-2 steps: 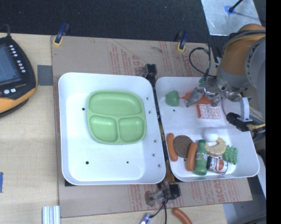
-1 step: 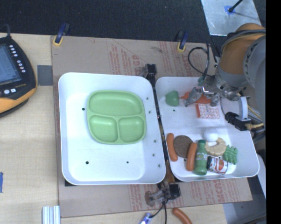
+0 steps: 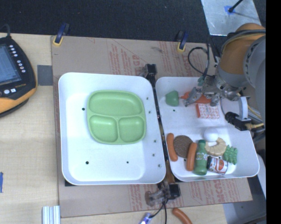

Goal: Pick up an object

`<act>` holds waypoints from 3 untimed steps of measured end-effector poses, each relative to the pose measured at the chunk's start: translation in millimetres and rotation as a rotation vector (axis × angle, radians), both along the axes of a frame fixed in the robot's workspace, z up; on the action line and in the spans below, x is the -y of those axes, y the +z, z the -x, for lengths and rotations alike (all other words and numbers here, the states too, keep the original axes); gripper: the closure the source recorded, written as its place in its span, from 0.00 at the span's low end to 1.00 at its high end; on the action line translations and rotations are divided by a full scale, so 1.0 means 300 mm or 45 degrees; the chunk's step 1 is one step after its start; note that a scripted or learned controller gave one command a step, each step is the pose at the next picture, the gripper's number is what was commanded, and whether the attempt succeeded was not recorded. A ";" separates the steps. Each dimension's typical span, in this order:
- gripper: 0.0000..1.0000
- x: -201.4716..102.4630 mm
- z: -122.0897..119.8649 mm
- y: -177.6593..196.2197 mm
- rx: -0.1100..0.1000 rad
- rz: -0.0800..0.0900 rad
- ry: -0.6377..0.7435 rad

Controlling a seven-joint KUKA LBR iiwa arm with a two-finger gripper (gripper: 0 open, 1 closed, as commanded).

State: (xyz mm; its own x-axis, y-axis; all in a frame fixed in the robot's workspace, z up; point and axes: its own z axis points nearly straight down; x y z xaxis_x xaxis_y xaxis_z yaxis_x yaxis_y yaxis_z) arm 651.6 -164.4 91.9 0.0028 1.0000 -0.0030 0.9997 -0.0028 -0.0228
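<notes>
The gripper (image 3: pixel 197 97) was down low in the upper part of the right bin (image 3: pixel 252 171), and whether its jaws were apart or together could not be told from this slant; nothing could be seen caught between them. Just below and right of it lay a flat red-and-white packet (image 3: pixel 207 110), so near that the metal seemed to overlap its top edge (touching or merely above, the view would not say). To the left sat a small green piece (image 3: pixel 172 98), a little apart from the gripper, looking like the other likely target. Judging by the pose, the arm (image 3: pixel 236 55) came in from the right of the frame and bent steeply down, which suits a straight drop onto something flat.

Further out, the lower part of that bin was crowded: a sausage (image 3: pixel 170 147), a brown round patty (image 3: pixel 181 145), a green bottle (image 3: pixel 200 158), a white egg-like shape (image 3: pixel 210 136). They were packed close together, probably harder pickings. The left bin (image 3: pixel 68 125) held a green divided plate (image 3: pixel 116 116), sitting flat in the middle.
</notes>
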 end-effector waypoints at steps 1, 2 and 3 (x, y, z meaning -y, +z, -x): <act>0.00 -0.054 -0.001 0.002 0.001 0.003 0.001; 0.00 -0.088 -0.002 0.002 0.000 0.003 0.001; 0.00 -0.033 -0.003 0.001 -0.003 -0.010 0.005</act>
State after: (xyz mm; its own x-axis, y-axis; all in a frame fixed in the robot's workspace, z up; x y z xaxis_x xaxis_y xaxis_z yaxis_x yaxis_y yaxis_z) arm 652.6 -154.6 92.1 -0.0008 1.0000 0.0051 0.9997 0.0009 -0.0248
